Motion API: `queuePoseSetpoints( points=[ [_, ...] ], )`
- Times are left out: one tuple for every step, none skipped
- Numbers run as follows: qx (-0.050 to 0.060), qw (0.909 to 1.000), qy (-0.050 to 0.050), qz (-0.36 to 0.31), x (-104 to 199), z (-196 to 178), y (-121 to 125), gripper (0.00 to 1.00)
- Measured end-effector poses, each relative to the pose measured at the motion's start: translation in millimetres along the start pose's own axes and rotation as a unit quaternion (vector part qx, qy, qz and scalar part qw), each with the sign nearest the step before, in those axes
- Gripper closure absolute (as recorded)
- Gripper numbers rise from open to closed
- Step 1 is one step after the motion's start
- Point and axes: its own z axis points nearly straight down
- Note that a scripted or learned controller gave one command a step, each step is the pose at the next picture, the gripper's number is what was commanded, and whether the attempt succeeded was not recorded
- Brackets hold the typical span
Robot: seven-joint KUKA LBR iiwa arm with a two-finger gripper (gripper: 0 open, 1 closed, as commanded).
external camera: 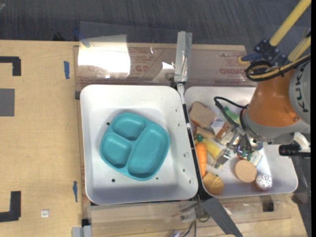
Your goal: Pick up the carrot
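The orange carrot (pixel 201 157) lies lengthwise along the left wall of the right bin (pixel 282 181), its green tip pointing to the far side. My gripper (pixel 228 149) hangs low in that bin, just right of the carrot, over a yellow item (pixel 212 147). Its metal fingers point down and to the left. The carrot rests on the bin floor, apart from the fingers.
The left bin (pixel 98 102) holds a teal three-compartment plate (pixel 135 145). Crowding the right bin are a brown bread slice (pixel 202 113), a tan round piece (pixel 213 182), a tan disc (pixel 245 171) and a white die (pixel 263 181). The arm's orange band (pixel 269 105) looms above.
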Motion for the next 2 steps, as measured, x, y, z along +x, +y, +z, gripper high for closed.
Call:
queuePoseSetpoints(
  points=[
    [-0.006, 0.9385, -0.006, 0.345, -3.2, 18.5, -83.0, 0.0],
    [-0.007, 0.8982, -0.006, 0.439, 29.7, 18.1, -29.6, 0.0]
  ],
)
